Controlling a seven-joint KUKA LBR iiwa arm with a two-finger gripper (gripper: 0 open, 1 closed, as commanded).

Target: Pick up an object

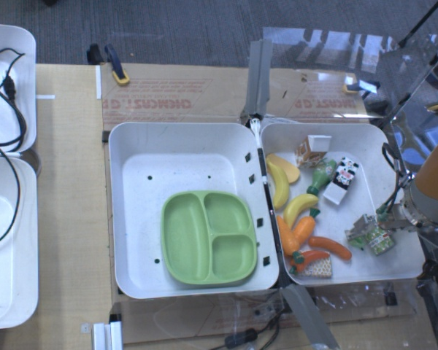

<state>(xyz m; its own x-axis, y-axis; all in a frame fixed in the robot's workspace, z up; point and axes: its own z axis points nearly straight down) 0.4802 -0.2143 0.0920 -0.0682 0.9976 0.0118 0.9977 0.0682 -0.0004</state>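
Left bin (124, 195) holds a green tray (208, 237) with three compartments, sitting toward its near right; nothing lies in the tray.

Right bin (401, 268) carries the pickable clutter. Along its left wall: two bananas (281, 184), carrots (301, 232) and a small patterned block (320, 268) at the near corner. Mid bin: a snack packet (312, 149) at the far side, a green bottle (321, 177), a cow-print carton (343, 177) just beside it, and an orange carrot (330, 247) lying apart nearer the front.

Gripper (379, 232) is low at the bin's right, right over a crumpled green-white packet (372, 235). Cannot tell whether the jaws are wide, narrow or holding it; metal and packet blur together.

Judgement: the packet looks like the target. Good grasp means centring over its bulk and closing across the narrow side, clear of the bin wall, then lifting straight.

Arm mostly cut off at the right edge; the orange band (432, 173) is just visible. Cables and clear shielding cover the wrist. Packet print unreadable.
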